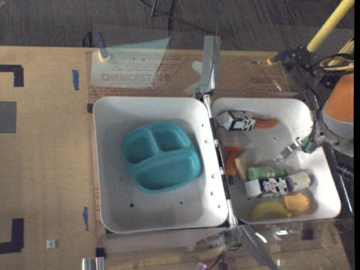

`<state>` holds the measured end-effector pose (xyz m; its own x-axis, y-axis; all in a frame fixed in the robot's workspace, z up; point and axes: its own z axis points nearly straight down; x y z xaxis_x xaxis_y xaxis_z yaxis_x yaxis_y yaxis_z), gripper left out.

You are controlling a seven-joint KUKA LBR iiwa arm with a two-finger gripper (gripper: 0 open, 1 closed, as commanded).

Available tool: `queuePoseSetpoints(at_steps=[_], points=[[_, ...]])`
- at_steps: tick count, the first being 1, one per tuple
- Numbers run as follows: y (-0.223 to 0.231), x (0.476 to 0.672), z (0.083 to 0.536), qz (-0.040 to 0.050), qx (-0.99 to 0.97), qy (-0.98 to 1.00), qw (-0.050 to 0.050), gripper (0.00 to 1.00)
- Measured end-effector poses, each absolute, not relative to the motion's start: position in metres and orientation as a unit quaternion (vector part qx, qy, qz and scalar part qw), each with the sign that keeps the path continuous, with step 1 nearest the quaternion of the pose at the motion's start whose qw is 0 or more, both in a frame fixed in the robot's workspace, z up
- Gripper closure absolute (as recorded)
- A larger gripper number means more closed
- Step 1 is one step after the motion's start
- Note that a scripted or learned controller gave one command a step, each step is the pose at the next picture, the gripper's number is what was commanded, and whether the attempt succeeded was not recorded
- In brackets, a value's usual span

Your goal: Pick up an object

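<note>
Grey metal two-finger gripper point(286, 152) hangs over the right white bin point(298, 108), its fingers spread apart and gripping nothing. Just below lie a green bottle point(260, 172), a cow-print milk bottle point(277, 185) and a yellow banana point(269, 210). A teal divided plate point(161, 156) fills the left bin point(112, 167).

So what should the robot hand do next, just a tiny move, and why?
Probably dip a little lower toward the green bottle. The gripper hangs over the right bin with nothing between its fingers, and that bottle lies just beside and below it in the view, nearest of the toys.
</note>
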<state>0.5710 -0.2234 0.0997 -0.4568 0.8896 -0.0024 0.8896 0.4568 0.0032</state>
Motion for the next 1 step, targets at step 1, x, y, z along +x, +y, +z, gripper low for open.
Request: queuePoseSetpoints(at_steps=[1], points=[[-0.224,0.5724,0.1108,0.0018,0.522,0.853,0.005,1.0]])
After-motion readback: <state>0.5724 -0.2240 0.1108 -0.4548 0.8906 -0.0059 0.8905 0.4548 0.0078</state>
